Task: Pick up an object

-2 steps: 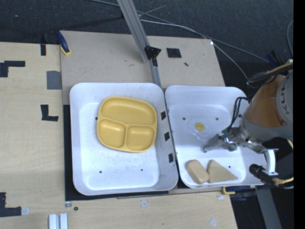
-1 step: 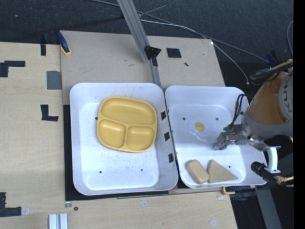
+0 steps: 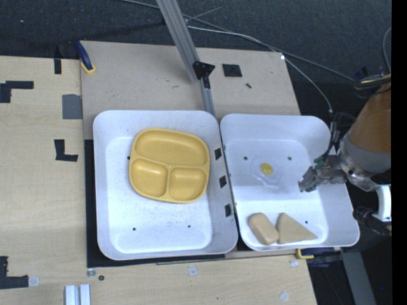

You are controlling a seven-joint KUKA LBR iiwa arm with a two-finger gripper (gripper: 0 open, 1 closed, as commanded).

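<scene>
A yellow divided plate [image 3: 170, 165] lies in the left bin [image 3: 111, 189]. In the right bin [image 3: 289, 132], a small yellow round piece [image 3: 266, 169] sits near the middle. Two tan pieces lie at the front of that bin: a rounded bread-like one [image 3: 262, 227] and a wedge-shaped one [image 3: 294, 229]. My gripper [image 3: 310, 180] hangs low over the right side of the right bin, to the right of the small yellow piece and behind the wedge. Nothing shows between its fingers.
The arm, with its orange band [image 3: 375, 129], enters from the right over the bin's rim. A grey metal pole [image 3: 181, 30] slants down from the top toward the gap between the bins. Cables run across the dark floor behind the bench.
</scene>
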